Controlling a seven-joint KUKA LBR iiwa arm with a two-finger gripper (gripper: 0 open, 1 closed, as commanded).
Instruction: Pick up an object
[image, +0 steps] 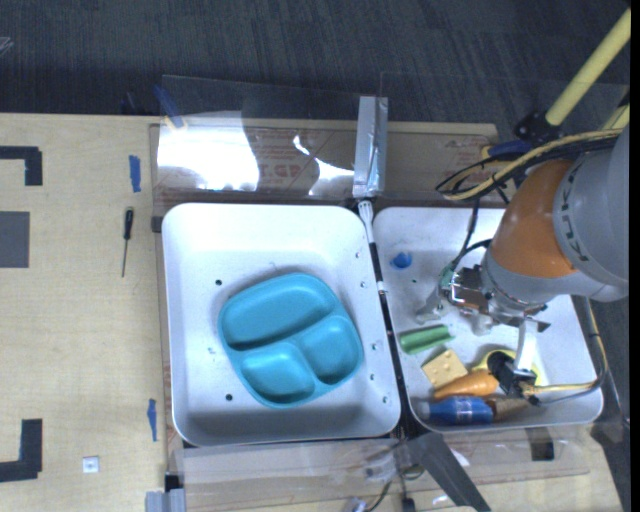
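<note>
My gripper (458, 300) hangs low over the upper middle of the right bin (590, 400), below the arm's orange band. Several small objects lie in that bin. A green stick (424, 338) lies just below and left of the gripper. A yellow wedge (443, 366) sits beneath the stick. An orange carrot-like piece (471, 384) and a dark blue bottle (462, 410) rest along the front wall. A small blue object (401, 261) lies near the bin's upper left corner. Nothing shows between the gripper's tips.
The left bin (190, 250) holds a light blue divided plate (289, 337). A metal divider (385, 320) separates the two bins. Yellow and black cables (500, 165) loop above the right bin.
</note>
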